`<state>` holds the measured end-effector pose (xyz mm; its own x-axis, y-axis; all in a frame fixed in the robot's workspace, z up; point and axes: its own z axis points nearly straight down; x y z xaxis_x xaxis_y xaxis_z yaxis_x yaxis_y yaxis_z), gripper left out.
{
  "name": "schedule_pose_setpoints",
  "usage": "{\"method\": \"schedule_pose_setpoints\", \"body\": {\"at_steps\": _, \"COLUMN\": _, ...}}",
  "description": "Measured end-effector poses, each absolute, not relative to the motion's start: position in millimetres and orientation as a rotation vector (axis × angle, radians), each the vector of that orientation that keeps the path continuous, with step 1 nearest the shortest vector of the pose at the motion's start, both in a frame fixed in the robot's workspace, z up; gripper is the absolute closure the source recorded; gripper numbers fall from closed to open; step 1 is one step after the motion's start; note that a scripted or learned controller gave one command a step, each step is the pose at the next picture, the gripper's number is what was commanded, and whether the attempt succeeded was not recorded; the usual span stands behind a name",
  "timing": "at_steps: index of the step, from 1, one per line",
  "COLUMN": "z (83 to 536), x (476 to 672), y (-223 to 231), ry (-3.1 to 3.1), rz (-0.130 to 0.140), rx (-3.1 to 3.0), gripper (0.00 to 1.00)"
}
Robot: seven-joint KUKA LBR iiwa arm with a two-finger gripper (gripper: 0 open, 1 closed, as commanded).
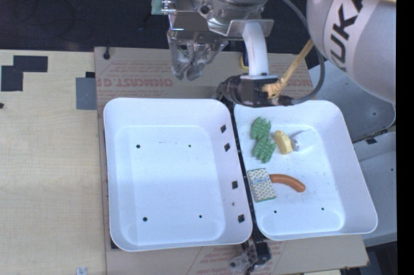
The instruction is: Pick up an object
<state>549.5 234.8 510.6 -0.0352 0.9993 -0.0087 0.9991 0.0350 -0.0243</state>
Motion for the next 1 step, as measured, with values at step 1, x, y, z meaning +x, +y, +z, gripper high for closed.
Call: {"method": "schedule_pose_setpoints", "body": {"at_steps": 1, "z": 519.6, "x": 549.3, "y": 235.9, "ry": -2.258, "rz": 0.043, "rx": -2.166, "gripper": 1.0}}
